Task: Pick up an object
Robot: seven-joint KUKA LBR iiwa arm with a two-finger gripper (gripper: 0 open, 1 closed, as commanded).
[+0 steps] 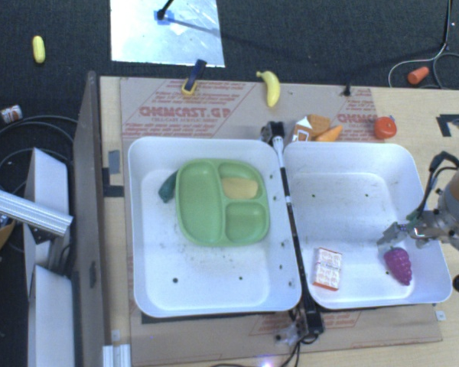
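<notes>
Over the right bin's (344, 159) right edge the claw (404, 234) hangs, whether open or closed I cannot tell. Just below and nearer lies a purple bunch of grapes (398, 265), long axis running near-right; a small red-and-white packet (327, 269) sits farther left.

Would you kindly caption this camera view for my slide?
Tool poised just above purple grapes in right bin; green tray in left bin.
</notes>
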